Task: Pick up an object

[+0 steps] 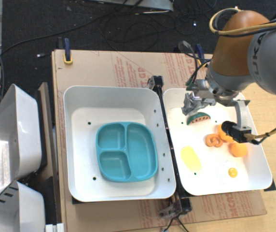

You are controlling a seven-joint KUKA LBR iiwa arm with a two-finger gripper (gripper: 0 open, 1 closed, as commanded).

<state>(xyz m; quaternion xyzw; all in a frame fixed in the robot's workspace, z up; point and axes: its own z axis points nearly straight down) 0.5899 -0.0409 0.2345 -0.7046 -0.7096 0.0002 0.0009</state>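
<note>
Arm point(268, 57): one unit, thick rounded housing in matte grey, with part of a raised maker's lettering showing on the upper casing. Orange band point(241, 25): glossy, dome-shaped, seated above the wrist. Cable point(225, 21): pale yellowish, looped around the orange band, with a further length trailing off at the lower right. Wrist section: darker grey, stepped. Tool point(194, 105): small, bare metal and grey parts, with angular brackets beneath the wrist.
</note>
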